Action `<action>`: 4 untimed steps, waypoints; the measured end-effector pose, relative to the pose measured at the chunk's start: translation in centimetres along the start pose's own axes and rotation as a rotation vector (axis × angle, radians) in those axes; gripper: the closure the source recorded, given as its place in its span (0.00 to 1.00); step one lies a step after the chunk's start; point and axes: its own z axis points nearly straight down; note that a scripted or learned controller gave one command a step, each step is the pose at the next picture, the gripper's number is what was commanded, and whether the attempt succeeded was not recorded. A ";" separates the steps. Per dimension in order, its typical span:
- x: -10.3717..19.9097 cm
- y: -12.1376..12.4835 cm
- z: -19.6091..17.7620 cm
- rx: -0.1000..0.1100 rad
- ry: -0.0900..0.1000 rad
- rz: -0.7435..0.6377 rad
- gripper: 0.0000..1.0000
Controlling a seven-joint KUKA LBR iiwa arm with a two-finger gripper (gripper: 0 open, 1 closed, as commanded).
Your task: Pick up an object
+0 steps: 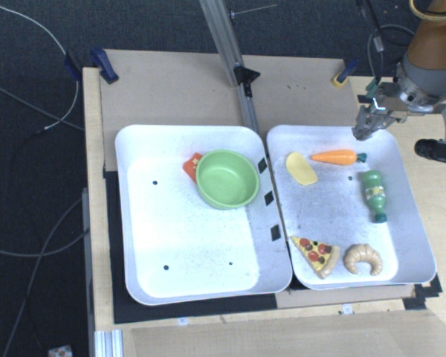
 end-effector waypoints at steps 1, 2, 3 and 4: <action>5.5 -0.5 -1.5 0.001 0.003 -0.003 1.00; 11.8 -0.7 -2.6 0.001 0.004 -0.005 1.00; 18.4 -0.6 -3.1 -0.003 0.003 -0.006 1.00; 23.1 -0.6 -3.7 -0.008 0.000 -0.004 1.00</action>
